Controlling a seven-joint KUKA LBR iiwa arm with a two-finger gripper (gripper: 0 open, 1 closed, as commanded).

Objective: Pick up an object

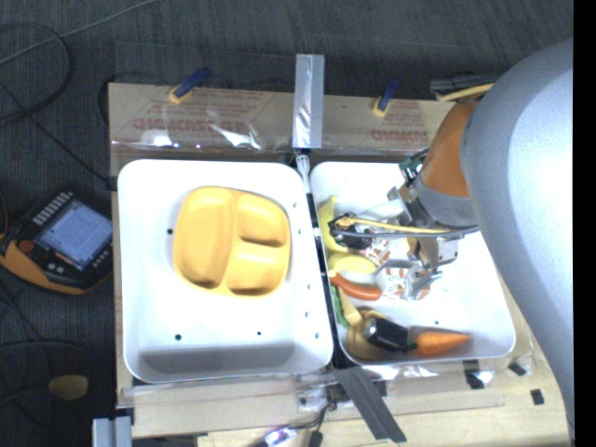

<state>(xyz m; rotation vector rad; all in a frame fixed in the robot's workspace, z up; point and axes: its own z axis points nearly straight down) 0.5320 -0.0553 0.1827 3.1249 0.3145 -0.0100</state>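
A: Fingers [434, 270] stand apart, nothing between them. Why is the gripper [424, 282] low over the right bin [372, 171]?

B: The left bin [140, 250] holds a broad yellow divided tray [233, 240], probably too wide to pinch. The small pickables crowd the right bin: carrot [442, 343], red pepper [358, 290] nearest.

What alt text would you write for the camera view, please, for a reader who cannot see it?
A grey robot arm reaches from the right over the right white bin, which holds small toy foods including a carrot. The left white bin holds a yellow divided tray.
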